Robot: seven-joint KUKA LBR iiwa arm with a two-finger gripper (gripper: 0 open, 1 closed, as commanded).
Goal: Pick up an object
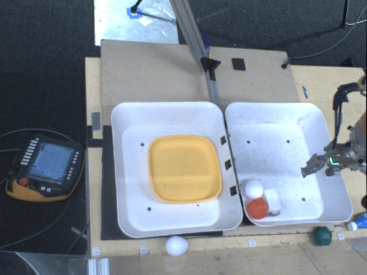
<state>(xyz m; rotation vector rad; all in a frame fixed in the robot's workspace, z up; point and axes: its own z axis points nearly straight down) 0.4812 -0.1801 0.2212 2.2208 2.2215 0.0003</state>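
Your end effector (pixel 312 166), its state impossible to tell, sits by the right bin's (pixel 287 122) right wall, well apart from the red ball (pixel 257 208), white ball (pixel 253 188) and white block (pixel 271 200) crowded in its front-left corner, so a descent there risks striking the wall or pinching two at once.

Dark carpet floor (pixel 46 50) w/ tan bench (pixel 252 79), bright shiny patch (pixel 114 10) top left.
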